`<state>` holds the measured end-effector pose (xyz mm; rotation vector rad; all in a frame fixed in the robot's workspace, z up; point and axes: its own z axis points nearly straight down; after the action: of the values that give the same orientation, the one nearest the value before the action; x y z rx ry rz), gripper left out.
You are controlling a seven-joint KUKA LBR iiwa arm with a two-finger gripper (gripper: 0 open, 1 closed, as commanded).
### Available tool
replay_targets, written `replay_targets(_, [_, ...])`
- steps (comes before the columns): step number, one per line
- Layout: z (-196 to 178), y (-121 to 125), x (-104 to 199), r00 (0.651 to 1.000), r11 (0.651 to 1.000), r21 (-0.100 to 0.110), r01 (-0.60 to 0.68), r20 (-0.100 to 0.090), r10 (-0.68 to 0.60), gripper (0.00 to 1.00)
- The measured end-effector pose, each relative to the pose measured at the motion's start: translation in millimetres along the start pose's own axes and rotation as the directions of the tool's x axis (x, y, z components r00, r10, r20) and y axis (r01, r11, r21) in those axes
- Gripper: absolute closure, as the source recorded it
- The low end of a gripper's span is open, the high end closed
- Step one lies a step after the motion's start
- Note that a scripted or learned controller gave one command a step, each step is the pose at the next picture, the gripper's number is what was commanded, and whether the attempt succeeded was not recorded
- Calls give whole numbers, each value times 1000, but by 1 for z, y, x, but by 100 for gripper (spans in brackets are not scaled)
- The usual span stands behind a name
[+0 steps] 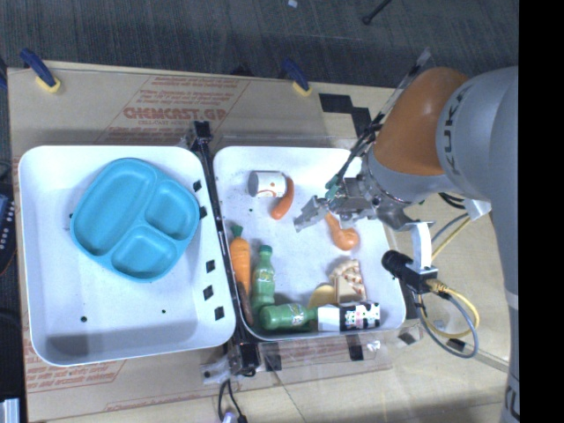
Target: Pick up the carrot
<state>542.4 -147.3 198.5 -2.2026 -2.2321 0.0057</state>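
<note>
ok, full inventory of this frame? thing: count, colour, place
left bin: 1, white, left side of bench
right bin: 1, white, beside it
divided plate: 1, blue, left bin
carrot: 1, orange, right bin's left wall
green bottles: 2, right bin front
sausage: 1, orange, right bin back
can: 1, grey, beside sausage
clamps: 2, blue-yellow, bench's back edge
arm: 1, grey-orange, right
claw: 1, over right bin

Carrot (240,263) left of bottle (263,277)
</note>
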Motion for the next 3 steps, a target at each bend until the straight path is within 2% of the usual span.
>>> replay_targets(1, [83, 42, 47, 996, 996, 10, -88, -1, 88, 0])
replay_targets(2, [107, 26, 56, 953, 953, 6, -302, 0, 302, 0])
replay_targets(3, [97, 26, 57, 956, 956, 11, -294, 0, 294, 100])
